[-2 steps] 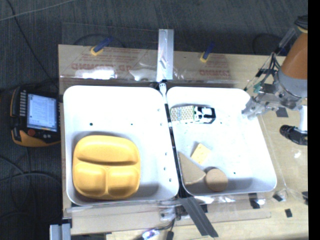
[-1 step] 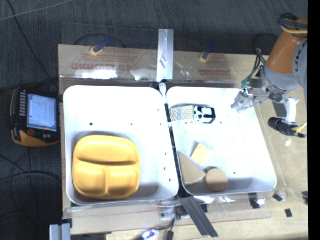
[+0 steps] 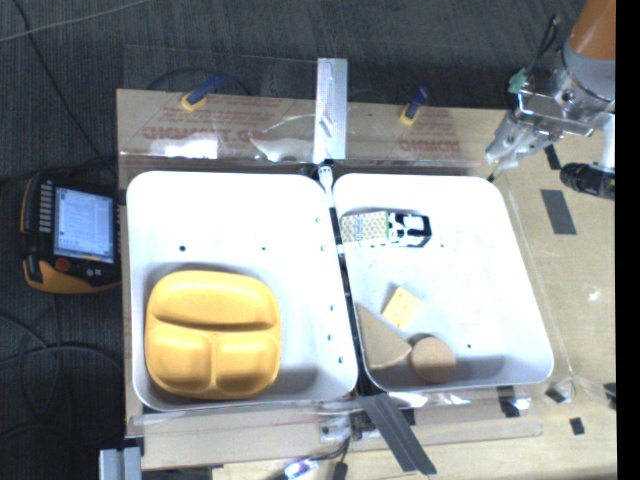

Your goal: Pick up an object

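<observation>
Two white bins on the bench, side by side, touching along their inner edges: left bin (image 3: 140,193) and right bin (image 3: 505,218).

In the left bin, one thing: a big yellow lump (image 3: 212,333) in the near left corner, close to the near edge. Lots of open white floor along the far edge and the right edge.

In the right bin, four things. One flat pack (image 3: 385,228) with black, white and green on it, near the far left corner. One small yellow block (image 3: 402,308) toward the near edge, left of the middle. One brown wedge (image 3: 382,343) right against the near left corner. One tan round piece (image 3: 433,358) just beside the wedge, at the near edge. Open floor over the whole right half.

Outside the bins, above the bench past the far right corner of the right bin: one gripper (image 3: 515,146), pointing down, well apart from every thing in the bins. Holding nothing. Open or closed, cannot tell. Above it, the orange band (image 3: 605,13) of the arm.

Two blue and yellow clamps (image 3: 200,93) along the far edge of the bench. One screen box (image 3: 70,233) off the left edge.
</observation>
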Controlling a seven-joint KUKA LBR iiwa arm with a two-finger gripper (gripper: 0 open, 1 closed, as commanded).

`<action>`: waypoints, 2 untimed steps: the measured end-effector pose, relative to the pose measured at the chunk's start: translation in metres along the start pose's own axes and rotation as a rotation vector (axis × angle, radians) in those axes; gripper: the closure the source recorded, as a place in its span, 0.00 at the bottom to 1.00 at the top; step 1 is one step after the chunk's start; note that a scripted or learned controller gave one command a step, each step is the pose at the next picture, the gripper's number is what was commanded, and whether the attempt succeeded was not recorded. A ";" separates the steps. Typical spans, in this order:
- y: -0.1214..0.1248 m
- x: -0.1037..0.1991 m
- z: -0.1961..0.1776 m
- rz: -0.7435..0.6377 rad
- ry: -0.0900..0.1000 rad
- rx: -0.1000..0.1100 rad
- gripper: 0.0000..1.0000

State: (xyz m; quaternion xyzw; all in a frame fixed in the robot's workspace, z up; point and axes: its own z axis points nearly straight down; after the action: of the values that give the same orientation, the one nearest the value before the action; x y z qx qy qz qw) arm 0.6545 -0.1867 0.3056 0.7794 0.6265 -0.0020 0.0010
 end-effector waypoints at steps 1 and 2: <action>0.004 0.020 -0.128 0.343 -0.001 0.001 1.00; 0.019 -0.022 -0.127 0.574 0.000 0.002 1.00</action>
State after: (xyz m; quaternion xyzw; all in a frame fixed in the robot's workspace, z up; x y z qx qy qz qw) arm 0.6688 -0.2114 0.4331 0.9249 0.3802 -0.0025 0.0008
